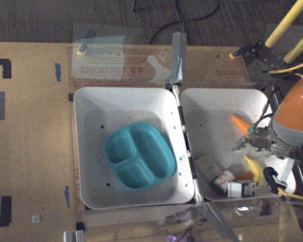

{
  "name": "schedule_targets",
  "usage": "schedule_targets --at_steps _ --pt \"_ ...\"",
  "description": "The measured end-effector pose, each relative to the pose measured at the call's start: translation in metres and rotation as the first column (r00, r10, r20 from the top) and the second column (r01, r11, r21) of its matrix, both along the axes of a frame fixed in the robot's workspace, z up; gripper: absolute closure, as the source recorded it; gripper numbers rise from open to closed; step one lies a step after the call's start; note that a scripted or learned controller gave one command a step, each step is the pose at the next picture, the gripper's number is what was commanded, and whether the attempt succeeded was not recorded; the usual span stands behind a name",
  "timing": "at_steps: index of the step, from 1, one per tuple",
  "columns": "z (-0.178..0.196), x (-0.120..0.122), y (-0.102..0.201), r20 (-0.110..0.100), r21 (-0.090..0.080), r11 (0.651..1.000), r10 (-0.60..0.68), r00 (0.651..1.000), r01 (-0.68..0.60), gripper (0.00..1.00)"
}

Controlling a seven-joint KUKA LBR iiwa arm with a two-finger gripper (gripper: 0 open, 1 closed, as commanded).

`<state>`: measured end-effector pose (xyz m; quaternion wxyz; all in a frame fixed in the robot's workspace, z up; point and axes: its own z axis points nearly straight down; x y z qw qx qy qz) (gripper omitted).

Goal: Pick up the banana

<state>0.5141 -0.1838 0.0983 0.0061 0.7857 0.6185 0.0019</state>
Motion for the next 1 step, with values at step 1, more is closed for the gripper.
schedule_targets --at_steps 1 --pt "-0.0106 -0.0316 -0.0085 -0.003 0.005 0.997 0.074 0.997 -0.074 0.00"
